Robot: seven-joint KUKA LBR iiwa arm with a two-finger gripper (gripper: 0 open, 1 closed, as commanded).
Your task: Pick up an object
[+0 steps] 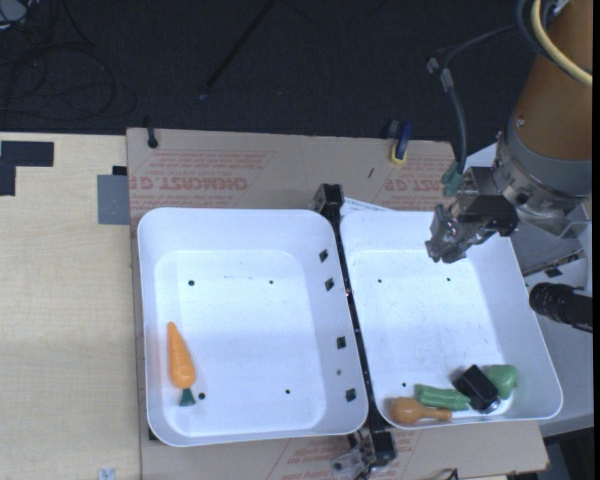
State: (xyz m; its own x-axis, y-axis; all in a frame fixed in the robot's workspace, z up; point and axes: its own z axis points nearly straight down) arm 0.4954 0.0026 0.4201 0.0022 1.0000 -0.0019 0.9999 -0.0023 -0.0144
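An orange toy carrot (180,357) with a green stem lies near the left wall of the left bin (240,226). In the right bin (520,268), along the front wall, sit an orange-tan pear-shaped toy (418,411), a green pod-like toy (442,397), a black block (476,387) and a green rounded toy (502,376), all close together. My gripper (446,246) hangs over the back part of the right bin, well away from those objects. Nothing is visible between its fingers.
A black divider (342,308) with clips joins the two bins. Both stand on a cardboard sheet (240,168) on the wooden bench. A blue and yellow clamp (400,143) sits at the cardboard's back edge. Cables trail across the dark floor behind.
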